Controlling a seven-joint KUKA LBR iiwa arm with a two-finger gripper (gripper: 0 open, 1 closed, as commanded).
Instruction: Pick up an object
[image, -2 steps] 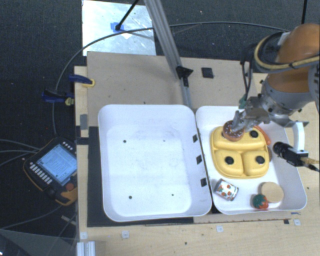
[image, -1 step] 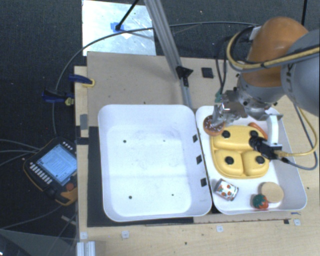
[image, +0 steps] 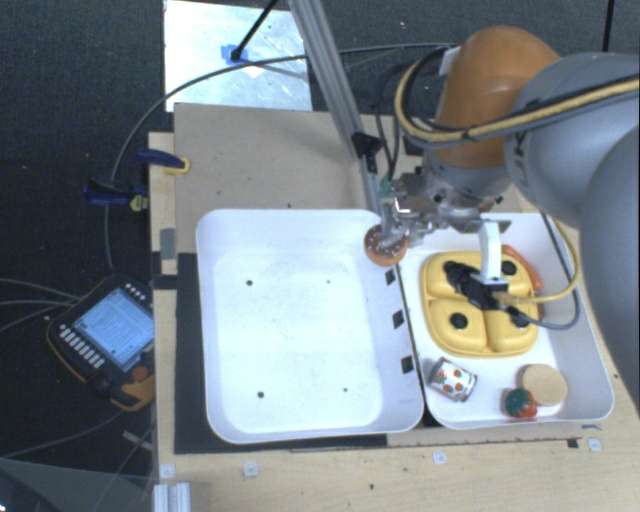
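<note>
— Small things first, at the near rim of the right bin (image: 596, 392): we see a green and red ball (image: 518, 402), a tan disc (image: 543, 382) and a white can with red spots (image: 452, 379), all well below the claw (image: 405, 222) and to its right.

— And the claw itself?

— We find it over the far end of the wall between the two bins. Whether it is wide or narrow we cannot tell; the wrist hides too much.

— Anything close to it?

— A small brown round piece (image: 385, 246) sits just below the claw, on its left side, at the bins' shared edge. We cannot tell whether it is gripped.

— The big yellow thing?

— That yellow moulded piece (image: 495, 325) lies to the claw's right and below, inside the right bin. The left bin (image: 215, 300) spreads out to the claw's left.
</note>
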